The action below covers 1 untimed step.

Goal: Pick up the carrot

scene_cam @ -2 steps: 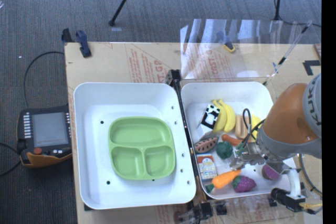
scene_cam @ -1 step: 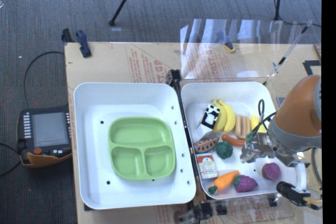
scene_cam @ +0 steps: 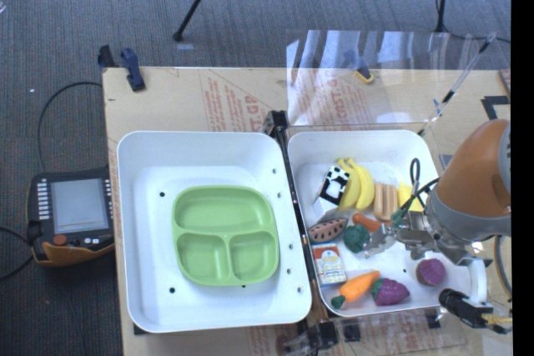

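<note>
The carrot [scene_cam: 359,285], orange with a green tip at its left end, lies flat near the front of the right bin [scene_cam: 367,142]. My gripper [scene_cam: 380,243] hangs low over the middle of that bin, just above and to the right of the carrot and apart from it. It sits next to a dark green vegetable [scene_cam: 356,238]. The carrot is on the bin floor with nothing gripping it. The grey arm with its orange band [scene_cam: 477,169] comes in from the right and hides part of the bin's right side.
Bananas [scene_cam: 359,183], a black-and-white tagged block [scene_cam: 335,184], a bread piece [scene_cam: 385,200], a brown item [scene_cam: 327,229], a small carton [scene_cam: 330,265], purple grapes [scene_cam: 390,292] and a plum [scene_cam: 430,271] crowd the right bin. A green divided plate [scene_cam: 225,233] lies in the left bin [scene_cam: 142,179].
</note>
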### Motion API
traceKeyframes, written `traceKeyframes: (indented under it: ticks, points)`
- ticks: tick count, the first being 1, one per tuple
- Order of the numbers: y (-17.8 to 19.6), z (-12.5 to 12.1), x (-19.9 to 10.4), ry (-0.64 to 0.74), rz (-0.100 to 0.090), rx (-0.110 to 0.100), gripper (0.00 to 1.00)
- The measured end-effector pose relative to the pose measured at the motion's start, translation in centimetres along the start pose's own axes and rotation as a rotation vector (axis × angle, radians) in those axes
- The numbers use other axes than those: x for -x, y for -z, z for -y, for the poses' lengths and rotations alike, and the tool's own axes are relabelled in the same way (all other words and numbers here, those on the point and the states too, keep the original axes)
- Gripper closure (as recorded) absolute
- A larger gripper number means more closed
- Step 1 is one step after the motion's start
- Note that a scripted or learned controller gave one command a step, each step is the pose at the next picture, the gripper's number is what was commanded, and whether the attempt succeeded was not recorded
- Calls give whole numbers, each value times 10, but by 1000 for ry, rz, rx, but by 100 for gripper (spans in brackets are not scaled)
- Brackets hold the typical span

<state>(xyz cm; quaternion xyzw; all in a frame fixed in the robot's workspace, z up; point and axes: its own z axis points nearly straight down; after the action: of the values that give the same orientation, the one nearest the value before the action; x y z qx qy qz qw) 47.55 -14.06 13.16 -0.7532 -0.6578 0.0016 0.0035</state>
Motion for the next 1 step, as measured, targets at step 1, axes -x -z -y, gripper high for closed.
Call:
traceKeyframes:
  ticks: [1]
  points:
    - [-49,2,-9,259,-2,-4,0]
